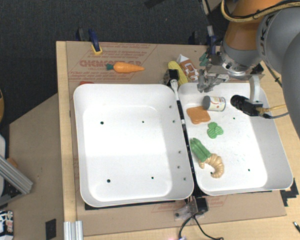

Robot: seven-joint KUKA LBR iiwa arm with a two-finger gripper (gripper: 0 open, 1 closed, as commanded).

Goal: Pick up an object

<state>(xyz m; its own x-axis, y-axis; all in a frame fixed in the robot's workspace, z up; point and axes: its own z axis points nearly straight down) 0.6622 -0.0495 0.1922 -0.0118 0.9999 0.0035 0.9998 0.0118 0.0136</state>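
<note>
The right bin (pixel 255 149) holds several small objects. A small white can (pixel 214 103) lies on its side near the back. In front of it lie an orange slab (pixel 198 115), a small green piece (pixel 215 130), a long green vegetable (pixel 200 149) and a tan croissant (pixel 216 165). My gripper (pixel 206 85) hangs over the back left corner of this bin, just above and behind the can, with nothing seen in it. The grey arm with its orange band (pixel 247 14) comes in from the upper right.
The left bin (pixel 90 134) sits beside it, with a black divider (pixel 182 129) between them. On the cardboard behind lie a toy carrot (pixel 125 67), a yellow and black item (pixel 173 72) and a small box (pixel 189 69). A black part (pixel 244 104) on a white bracket hangs by the wrist.
</note>
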